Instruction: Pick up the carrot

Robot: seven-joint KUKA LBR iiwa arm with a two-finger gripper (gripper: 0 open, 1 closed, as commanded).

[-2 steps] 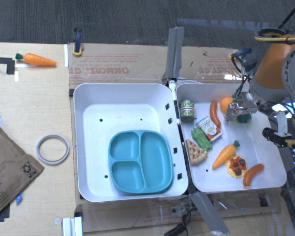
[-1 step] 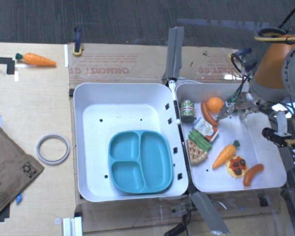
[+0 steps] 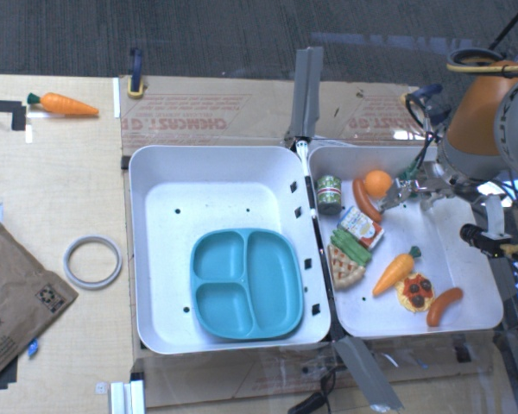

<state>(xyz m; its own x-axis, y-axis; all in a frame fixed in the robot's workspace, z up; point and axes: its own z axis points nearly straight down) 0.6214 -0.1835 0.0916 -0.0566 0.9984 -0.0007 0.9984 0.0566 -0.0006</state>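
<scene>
here cardboard [image 3: 198, 109] print unreadable; carrot [image 3: 394, 273] in right bin [image 3: 483, 317].

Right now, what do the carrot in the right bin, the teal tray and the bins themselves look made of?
Carrot: probably toy plastic; even orange, smooth, green stub on top.
Tray: likely moulded plastic; uniform teal, rounded compartments, soft sheen.
Bins: seemingly thin white plastic, matte; rounded rims and corners.

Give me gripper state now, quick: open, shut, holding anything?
Gripper: cannot be told whether open or closed. It sits over the right bin, next to the orange. The carrot lies apart in that bin, not held.
</scene>
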